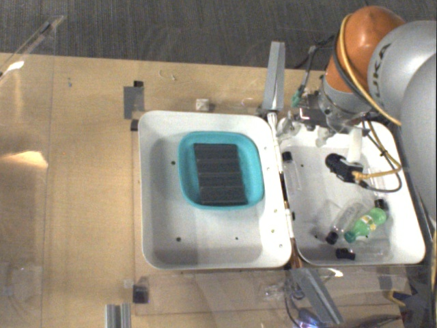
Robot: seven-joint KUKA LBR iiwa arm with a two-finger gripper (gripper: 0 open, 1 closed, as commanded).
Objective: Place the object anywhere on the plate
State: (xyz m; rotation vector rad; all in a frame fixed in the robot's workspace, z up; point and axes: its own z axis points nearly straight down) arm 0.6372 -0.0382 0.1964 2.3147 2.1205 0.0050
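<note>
Overhead view of the bench (75, 183) with two white bins side by side. The turquoise plate (186, 176), a rounded rectangle, sits in the left bin (205, 241), nearer that bin's far wall than its near wall. A dark ridged block (218, 174) lies flat on the plate, roughly centred, its grooves running across the plate's width; a turquoise margin shows on all four sides of it.

To the right of the plate, past the shared wall, lies the right bin (311, 203). The grey arm (410, 67), with its orange band (362, 33), enters above and to the right of the plate. The gripper (300, 118) hangs over the far left corner of the right bin, just beyond the plate's upper right corner and well apart from the block. Whether the gripper is open or closed cannot be told, and nothing is seen held in it.

Loose items in the right bin, all right of the plate:
- A slim clear tube (290, 173) lies along the wall nearest the plate.
- A clear bottle (345, 217) and a green item (369, 221) lie together, farther from the plate and below its lower edge.
- A small black piece (345, 254) lies near the bin's front wall.
</note>
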